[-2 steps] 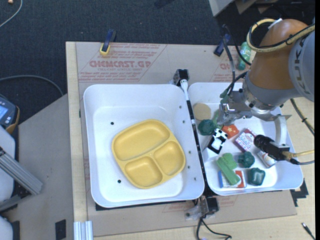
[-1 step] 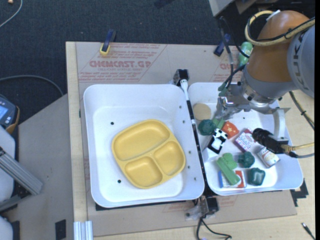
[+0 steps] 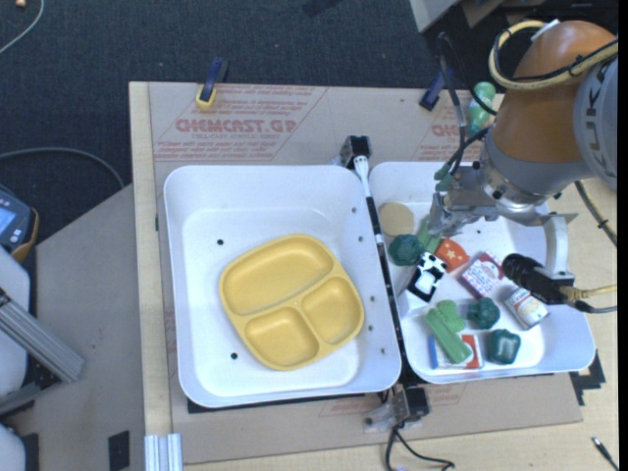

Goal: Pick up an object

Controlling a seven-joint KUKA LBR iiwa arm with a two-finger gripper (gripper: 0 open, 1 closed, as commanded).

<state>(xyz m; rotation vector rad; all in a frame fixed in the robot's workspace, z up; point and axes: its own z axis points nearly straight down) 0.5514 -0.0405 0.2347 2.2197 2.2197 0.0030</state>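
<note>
Two shallow white bins were seen side by side on the desk; the left bin [image 3: 186,204] held a yellow divided tray [image 3: 291,300] at the centre of the frame; the right bin [image 3: 574,346] held a crowd of small objects at the right of the frame. The gripper [image 3: 444,226] was lowered over the upper left part of that crowd, just above a dark green rounded piece [image 3: 404,250] and beside an orange piece [image 3: 451,254]; whether the jaws were spread or pressed together could not be told, and nothing was seen between them. Lower in the bin a light green block [image 3: 446,330], a red and white packet [image 3: 480,276] and a small bottle [image 3: 526,306] were laid close together, some touching. The green rounded piece was judged light, rigid and rather smooth, so that slipping was to be feared; a grip across its narrower middle was judged best, the jaws being kept clear of the black and white tag [image 3: 427,275] just below it.
</note>
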